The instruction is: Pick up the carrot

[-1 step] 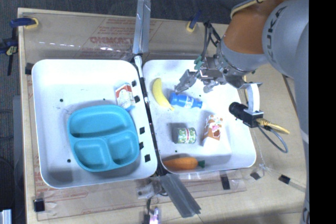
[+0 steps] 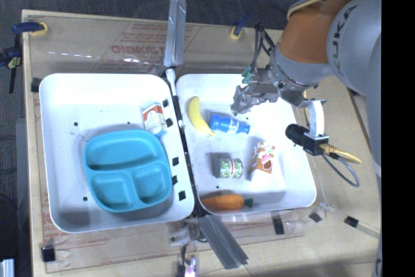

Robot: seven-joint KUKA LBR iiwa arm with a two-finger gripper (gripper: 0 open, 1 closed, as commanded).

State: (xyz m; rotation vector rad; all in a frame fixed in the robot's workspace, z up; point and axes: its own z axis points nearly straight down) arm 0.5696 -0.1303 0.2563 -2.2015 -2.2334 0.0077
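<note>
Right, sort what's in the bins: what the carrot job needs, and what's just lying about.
Needed for the job:
carrot, at the near edge of the right bin
gripper, above the far part of that bin

Just lying about:
banana
blue bottle
small can
snack packet
blue tray and small carton, left bin

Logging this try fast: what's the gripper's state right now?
Gripper: cannot be told; it hovers by the blue bottle, far from the carrot.
</note>
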